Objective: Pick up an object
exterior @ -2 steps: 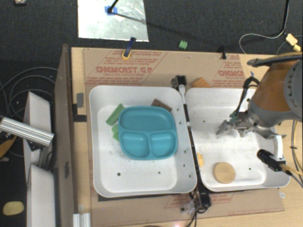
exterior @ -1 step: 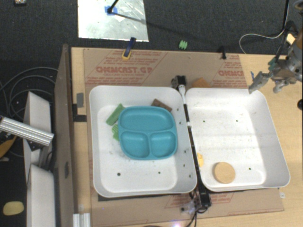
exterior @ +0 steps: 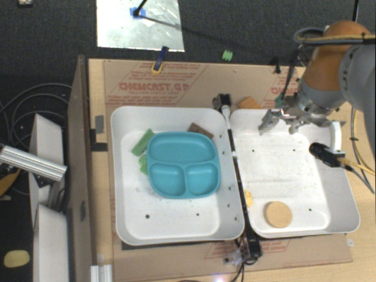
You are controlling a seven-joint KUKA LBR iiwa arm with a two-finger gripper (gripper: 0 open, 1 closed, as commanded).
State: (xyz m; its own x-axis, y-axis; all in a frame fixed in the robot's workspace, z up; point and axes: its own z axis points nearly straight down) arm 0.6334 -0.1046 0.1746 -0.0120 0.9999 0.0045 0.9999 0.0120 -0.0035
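Camera view notes: my gripper [exterior: 281,122] hangs jaws wide and holding nothing over the far edge of the right bin [exterior: 338,213], wrist pointing down, likely poised to descend on a pick. Round tan disc [exterior: 278,214] lies at that bin's near edge, well apart from me; blue divided tray [exterior: 182,163] sits mid left bin [exterior: 126,216], covering part of a green piece [exterior: 141,142].

The blue tray [exterior: 183,164] hides most of a green piece [exterior: 141,143] and brown piece [exterior: 201,130].
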